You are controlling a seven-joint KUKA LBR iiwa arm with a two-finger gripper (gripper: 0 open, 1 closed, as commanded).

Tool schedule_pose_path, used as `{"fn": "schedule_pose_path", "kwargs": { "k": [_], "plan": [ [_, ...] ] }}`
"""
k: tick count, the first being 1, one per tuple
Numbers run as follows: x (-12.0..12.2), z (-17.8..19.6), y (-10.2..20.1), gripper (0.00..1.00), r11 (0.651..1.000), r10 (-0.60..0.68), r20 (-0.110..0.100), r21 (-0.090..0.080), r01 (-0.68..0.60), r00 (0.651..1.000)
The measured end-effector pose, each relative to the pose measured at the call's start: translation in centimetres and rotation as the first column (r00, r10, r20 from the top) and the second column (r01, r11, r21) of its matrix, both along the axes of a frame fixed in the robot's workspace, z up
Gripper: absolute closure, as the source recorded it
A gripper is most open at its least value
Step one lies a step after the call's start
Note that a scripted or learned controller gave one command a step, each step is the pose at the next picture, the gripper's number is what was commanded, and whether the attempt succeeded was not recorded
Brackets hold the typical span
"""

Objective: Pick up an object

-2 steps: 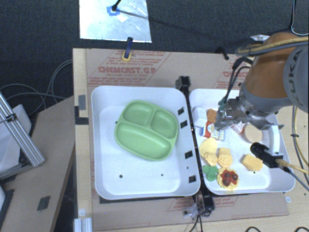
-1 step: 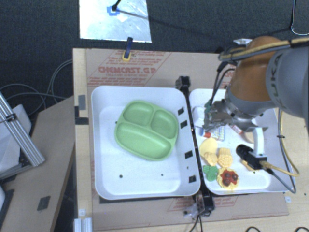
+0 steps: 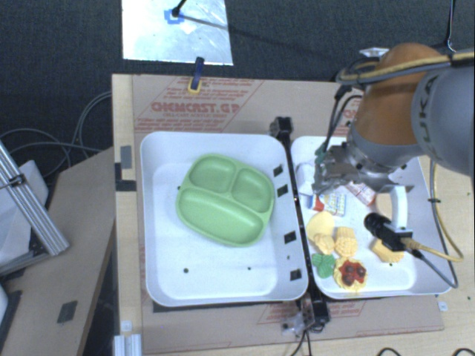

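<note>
My gripper [image 3: 325,184] hangs low over the back left part of the right bin [image 3: 423,280], under the grey and orange arm. Just below it lies a small blister pack [image 3: 336,202], with a red and white packet [image 3: 361,193] to its right. Towards the front are a pale yellow lump [image 3: 321,228], a yellow corn-like piece [image 3: 345,240], a green piece [image 3: 323,262] and a red and yellow item [image 3: 350,273]. A yellow chunk [image 3: 387,253] lies further right. Nothing is visibly held.
The left bin [image 3: 167,273] holds a green divided plate [image 3: 225,199]. A white curved piece [image 3: 400,208] lies at the right of the right bin. A black divider with clips [image 3: 293,199] runs between the bins.
</note>
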State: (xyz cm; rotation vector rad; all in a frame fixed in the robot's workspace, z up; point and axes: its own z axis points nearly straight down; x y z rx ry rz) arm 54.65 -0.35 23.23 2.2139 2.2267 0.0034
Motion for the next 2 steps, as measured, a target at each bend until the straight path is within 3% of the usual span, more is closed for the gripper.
{"fn": "schedule_pose_path", "kwargs": {
  "k": [2],
  "plan": [
    [0.06, -1.13, 0.19, 1.00, 1.000, -0.003, -0.002, -0.001, 0.003, 1.000]
  ]
}}
